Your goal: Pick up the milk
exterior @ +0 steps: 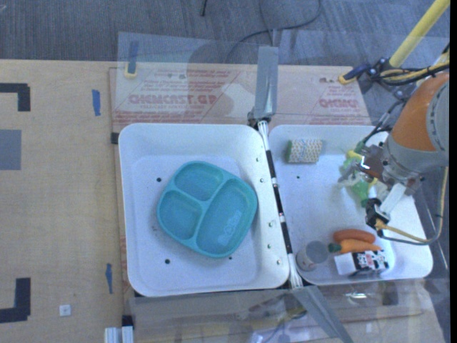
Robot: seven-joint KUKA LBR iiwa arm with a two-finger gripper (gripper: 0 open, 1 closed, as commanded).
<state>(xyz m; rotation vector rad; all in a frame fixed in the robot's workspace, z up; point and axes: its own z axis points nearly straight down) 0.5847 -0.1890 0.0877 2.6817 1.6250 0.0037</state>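
The milk (364, 262) is a small white carton with black patches. It lies on its side in the front right corner of the right bin (323, 191). My gripper (359, 168) hangs over the bin's right middle, well behind the milk and apart from it. A small green thing (355, 184) sits right at the gripper, and I cannot see whether it is held.
Two orange carrots (353, 240) lie just behind the milk, almost touching it. A grey round cup (311, 254) stands to their left, and a speckled green sponge (305, 150) lies at the bin's back. The left bin (139, 156) holds a teal divided plate (207, 209).
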